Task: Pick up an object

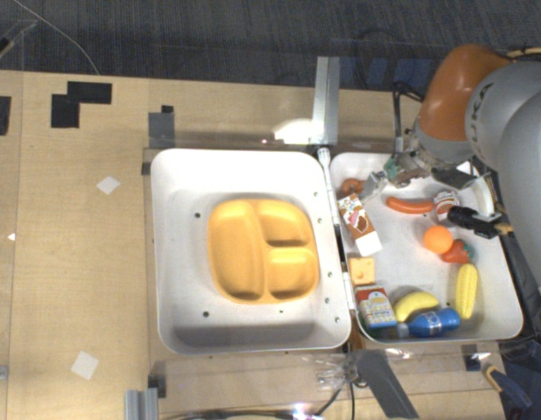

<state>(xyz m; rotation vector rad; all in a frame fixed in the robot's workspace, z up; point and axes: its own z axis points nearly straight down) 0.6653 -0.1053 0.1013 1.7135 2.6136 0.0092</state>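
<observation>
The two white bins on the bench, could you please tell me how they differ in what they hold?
The left bin holds one large yellow divided tray; the right bin holds many small toy foods, such as a corn cob and a sausage. The end effector hovers at the right bin's far edge, away from the left bin. Both are shallow and white.

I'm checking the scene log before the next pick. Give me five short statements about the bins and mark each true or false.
1. The yellow tray lies in the left bin. True.
2. The hot dog lies in the left bin. False: it lies in the right bin, near the far end.
3. The corn stands beside the blue bottle at the right bin's near end. True.
4. The tray holds a banana. False: the banana lies in the right bin.
5. The orange ball lies between hot dog and corn. True.
</observation>
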